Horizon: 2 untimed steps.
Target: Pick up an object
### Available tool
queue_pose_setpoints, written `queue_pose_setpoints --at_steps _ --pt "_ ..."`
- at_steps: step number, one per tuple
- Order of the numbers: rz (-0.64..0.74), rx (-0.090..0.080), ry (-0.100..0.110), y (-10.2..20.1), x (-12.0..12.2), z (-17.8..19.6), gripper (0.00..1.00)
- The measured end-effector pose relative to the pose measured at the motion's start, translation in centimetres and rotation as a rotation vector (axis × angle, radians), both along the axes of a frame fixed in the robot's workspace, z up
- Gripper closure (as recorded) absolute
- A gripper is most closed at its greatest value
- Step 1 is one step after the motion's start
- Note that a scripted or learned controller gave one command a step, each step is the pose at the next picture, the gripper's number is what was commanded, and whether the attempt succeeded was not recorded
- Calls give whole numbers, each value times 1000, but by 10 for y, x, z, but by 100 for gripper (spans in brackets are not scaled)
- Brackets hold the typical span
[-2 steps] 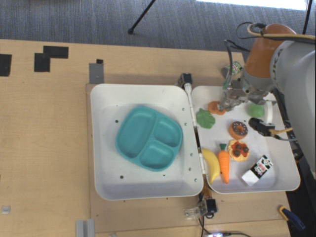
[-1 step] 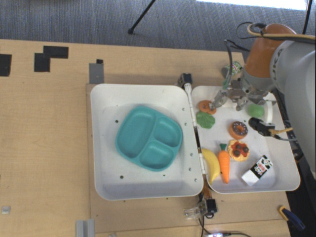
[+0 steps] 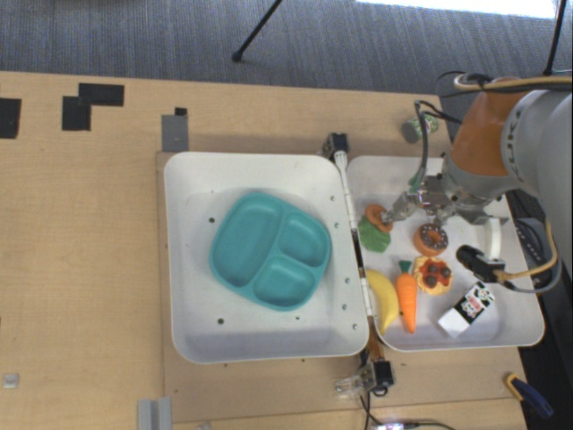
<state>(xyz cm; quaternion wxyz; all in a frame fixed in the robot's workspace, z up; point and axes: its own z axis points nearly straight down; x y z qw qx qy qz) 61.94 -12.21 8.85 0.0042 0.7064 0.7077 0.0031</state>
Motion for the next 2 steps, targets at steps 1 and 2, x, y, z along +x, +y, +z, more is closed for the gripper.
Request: queue_pose_setpoints --at_steps 1,2 --pt "-1 -2 -3 5 -79 1 0" --pt "-7 -9 -15 20 -126 2 0"
